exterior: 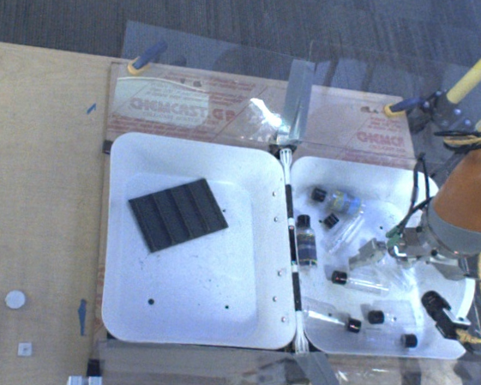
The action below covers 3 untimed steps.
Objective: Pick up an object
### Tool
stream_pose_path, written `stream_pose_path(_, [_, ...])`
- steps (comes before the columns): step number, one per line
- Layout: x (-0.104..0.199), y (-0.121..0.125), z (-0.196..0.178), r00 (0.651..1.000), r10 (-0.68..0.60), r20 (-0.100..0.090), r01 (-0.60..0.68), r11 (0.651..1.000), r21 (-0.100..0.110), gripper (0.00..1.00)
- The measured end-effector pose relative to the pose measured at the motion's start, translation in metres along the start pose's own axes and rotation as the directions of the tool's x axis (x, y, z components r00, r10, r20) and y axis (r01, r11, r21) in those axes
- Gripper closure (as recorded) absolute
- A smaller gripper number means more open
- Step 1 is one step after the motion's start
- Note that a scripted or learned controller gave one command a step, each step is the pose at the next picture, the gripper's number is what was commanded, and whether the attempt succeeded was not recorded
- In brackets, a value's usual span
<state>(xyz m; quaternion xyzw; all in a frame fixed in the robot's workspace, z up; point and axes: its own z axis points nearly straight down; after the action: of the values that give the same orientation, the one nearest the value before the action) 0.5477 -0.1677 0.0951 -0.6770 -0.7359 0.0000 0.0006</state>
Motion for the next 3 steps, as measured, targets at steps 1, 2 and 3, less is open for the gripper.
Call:
stream_pose_path(1, [-0.01, 0.009, -0.008, 1.0, -0.001, 0.003, 0.001, 1.0, -0.004, 0.0])
stream_pose_path(2, [-0.024, 0.022, -0.014, 1.0, 0.002, 0.003, -0.002, 1.0, -0.004, 0.0])
stream_pose_path(3, [-0.005, 0.01, 0.0, 0.999, -0.04, 0.0, 0.04, 0.999, 0.001, 0.0])
